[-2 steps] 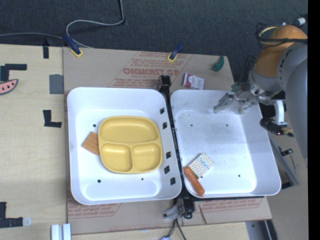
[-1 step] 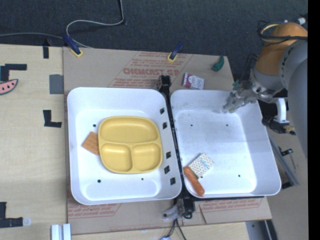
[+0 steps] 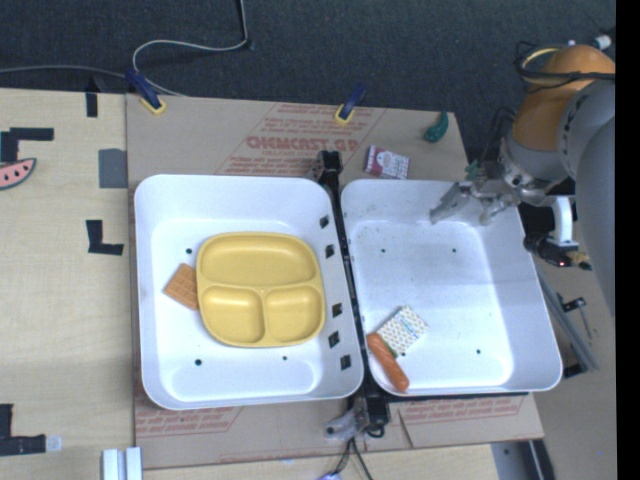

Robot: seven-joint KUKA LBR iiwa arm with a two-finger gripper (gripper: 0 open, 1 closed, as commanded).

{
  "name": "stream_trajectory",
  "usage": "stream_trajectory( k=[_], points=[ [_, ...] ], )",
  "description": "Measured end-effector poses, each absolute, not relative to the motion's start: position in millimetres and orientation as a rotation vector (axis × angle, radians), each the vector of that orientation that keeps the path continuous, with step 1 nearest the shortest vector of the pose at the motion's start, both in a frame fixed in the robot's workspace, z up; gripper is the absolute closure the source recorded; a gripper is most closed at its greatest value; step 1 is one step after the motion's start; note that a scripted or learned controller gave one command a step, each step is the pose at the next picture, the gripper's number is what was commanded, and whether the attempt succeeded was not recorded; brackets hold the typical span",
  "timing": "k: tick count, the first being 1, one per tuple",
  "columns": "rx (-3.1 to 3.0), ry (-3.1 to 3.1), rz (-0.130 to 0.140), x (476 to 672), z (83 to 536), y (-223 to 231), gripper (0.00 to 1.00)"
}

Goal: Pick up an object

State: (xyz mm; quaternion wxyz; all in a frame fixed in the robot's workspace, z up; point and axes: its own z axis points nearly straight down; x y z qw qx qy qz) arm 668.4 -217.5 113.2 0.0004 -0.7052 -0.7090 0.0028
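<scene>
The grey arm (image 3: 575,118) with its orange band comes in from the upper right of the frame, and its gripper (image 3: 462,204) sits over the upper right corner of the right bin (image 3: 520,298), near that bin's top rim; whether it is open or closed cannot be told from this slant, and nothing is visible in its grasp. In the lower left part of the right bin lie a small patterned packet (image 3: 402,330) and, just below and touching it, an orange carrot-like piece (image 3: 387,362), both well apart from the gripper. The left bin (image 3: 160,268) holds a yellow divided plate (image 3: 262,288) at its centre, with a brown cracker-like piece (image 3: 182,287) tucked against the plate's left edge. Above the right bin, on the cardboard, rests a small dark red packet (image 3: 385,162)
</scene>
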Motion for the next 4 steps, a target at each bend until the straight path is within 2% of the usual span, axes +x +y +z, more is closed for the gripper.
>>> stream_trajectory(
  k=[1, 2, 3, 4],
  points=[
    [-2.216, -2.229, 0.010, 668.7, 123.5, -217.6, 1.00],
    [-2.215, -2.228, 0.012, 668.5, 123.0, -217.6, 0.00],
    [-2.219, -2.222, -0.005, 572.9, 87.3, -221.8, 0.00],
    [-2.227, -2.229, -0.006, 574.0, 97.9, -223.8, 1.00]
  ],
)
